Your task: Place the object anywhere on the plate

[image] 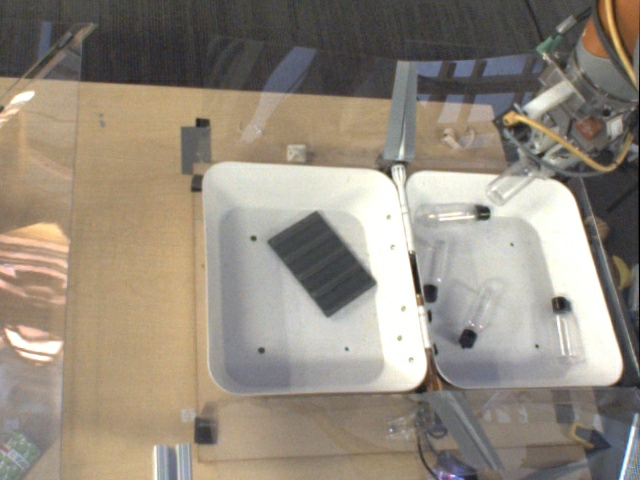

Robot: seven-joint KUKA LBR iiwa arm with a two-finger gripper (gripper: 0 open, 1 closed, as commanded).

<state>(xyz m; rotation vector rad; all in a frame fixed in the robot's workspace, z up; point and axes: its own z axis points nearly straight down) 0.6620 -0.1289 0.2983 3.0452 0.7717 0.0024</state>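
A dark grey ribbed plate (321,262) lies slanted on the floor of the left bin (225,298). Several clear vials with black caps lie in the right bin (600,308): one along the far wall (452,212), one by the left wall (433,266), one in the middle (480,311) and one at the right (566,330). My gripper (528,168) hangs over the right bin's far rim. It is shut on another clear vial (508,184), which juts out tilted down-left from between the fingers.
A metal divider post (402,113) stands behind the seam between the bins. Small bits lie on the wooden bench behind the bins (296,153). Black brackets (198,146) sit at the left bin's corners. Cables hang around the wrist (560,143).
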